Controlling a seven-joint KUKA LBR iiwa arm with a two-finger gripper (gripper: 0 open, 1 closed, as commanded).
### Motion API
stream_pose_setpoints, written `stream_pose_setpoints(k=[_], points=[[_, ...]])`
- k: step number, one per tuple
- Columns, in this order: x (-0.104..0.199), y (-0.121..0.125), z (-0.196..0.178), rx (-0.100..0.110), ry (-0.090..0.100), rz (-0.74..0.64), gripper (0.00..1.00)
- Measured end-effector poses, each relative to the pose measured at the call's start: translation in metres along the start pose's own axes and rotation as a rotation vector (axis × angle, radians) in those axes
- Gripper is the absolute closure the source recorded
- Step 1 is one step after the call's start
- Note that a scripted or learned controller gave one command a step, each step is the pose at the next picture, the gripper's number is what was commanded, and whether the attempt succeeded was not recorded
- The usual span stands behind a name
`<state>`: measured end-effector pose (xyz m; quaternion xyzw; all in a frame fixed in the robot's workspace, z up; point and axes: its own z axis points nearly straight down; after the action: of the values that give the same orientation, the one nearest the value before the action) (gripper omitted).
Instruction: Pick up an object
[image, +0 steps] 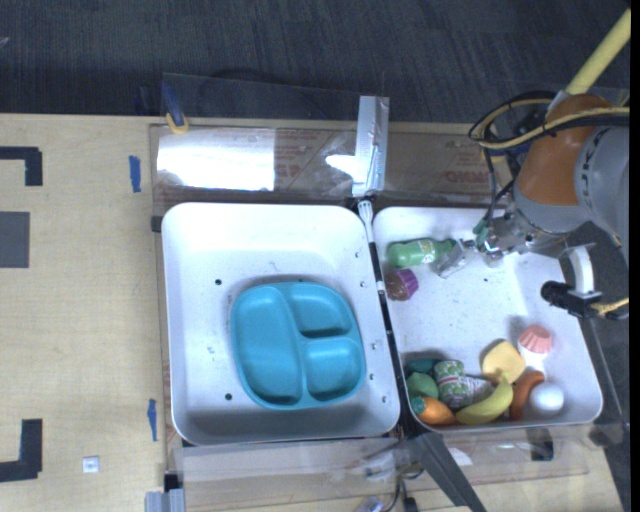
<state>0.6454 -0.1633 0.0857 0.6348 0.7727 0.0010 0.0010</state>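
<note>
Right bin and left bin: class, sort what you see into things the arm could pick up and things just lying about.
For the job: gripper, green bottle, purple fruit, banana, cupcake, white egg.

Lying about: blue tray, left bin, blue tape.

We see the arm: grey rounded casing w/ orange band, black and yellow cables looped above, small metallic gripper.
</note>
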Motion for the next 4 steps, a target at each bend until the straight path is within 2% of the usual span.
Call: stream_pose_setpoints(k=[1, 2, 3, 4], points=[[0.024, 0.027, 0.001, 0.003, -0.002, 0.027, 0.0], [0.075, -0.079, -0.002, -0.002, -0.003, -0.244, 0.0], [0.049, 0.013, 0.0, -0.003, -0.003, -0.522, 0.0], [0.049, 0.014, -0.011, -0.004, -0.003, -0.523, 1.0]])
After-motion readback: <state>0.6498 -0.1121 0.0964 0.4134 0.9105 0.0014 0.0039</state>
